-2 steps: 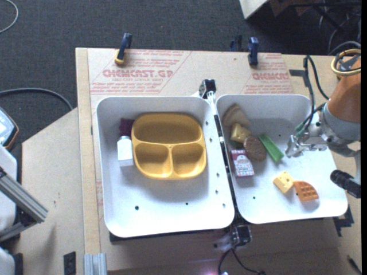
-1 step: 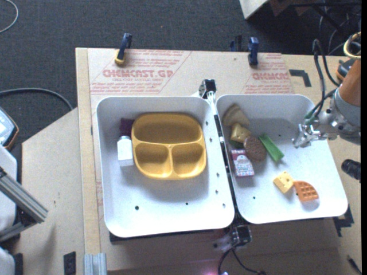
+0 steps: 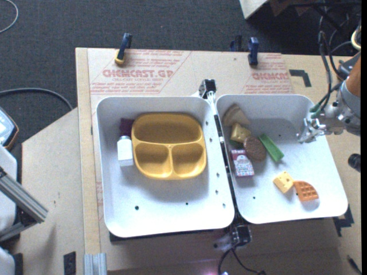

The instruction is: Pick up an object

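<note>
My gripper (image 3: 308, 132) hangs over the right side of the right bin (image 3: 321, 211), near its right wall, with nothing visibly held. The nearest object is a green strip (image 3: 270, 146) to its left. Beside the strip lie a brown round patty (image 3: 255, 148), a yellow block (image 3: 239, 133) and a tan bread-like piece (image 3: 234, 116). A small red carton (image 3: 242, 164) lies by the bin's left wall. A yellow cheese wedge (image 3: 282, 182) and an orange waffle (image 3: 306, 191) lie toward the bin's front, below the gripper.
The left bin (image 3: 109, 211) holds a yellow divided plate (image 3: 169, 145), a white bottle (image 3: 125, 150) and a dark purple item (image 3: 126, 125). Clamps (image 3: 122, 49) (image 3: 253, 50) stand on the board behind the bins. Cables (image 3: 330, 33) hang at the far right.
</note>
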`<state>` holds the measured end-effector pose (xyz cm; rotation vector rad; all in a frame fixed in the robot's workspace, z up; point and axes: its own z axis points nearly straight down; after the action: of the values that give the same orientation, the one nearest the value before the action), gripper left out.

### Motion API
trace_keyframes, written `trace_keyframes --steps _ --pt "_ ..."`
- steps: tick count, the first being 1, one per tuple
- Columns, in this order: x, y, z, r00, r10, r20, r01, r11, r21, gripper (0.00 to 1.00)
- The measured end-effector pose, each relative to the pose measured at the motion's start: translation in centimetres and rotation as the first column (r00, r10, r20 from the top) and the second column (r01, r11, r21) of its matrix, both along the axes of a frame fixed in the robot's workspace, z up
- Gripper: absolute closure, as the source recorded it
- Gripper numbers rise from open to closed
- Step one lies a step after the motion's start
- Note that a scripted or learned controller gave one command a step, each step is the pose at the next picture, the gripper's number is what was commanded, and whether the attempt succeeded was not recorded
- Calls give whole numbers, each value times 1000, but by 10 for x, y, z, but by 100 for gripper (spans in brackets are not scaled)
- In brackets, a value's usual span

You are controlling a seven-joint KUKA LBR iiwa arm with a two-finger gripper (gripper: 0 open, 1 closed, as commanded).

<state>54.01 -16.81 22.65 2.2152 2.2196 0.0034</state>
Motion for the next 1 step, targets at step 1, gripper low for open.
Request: trace_keyframes --steps 1 --pt "37 44 9 1000 5 0 -5 1000 3 100"
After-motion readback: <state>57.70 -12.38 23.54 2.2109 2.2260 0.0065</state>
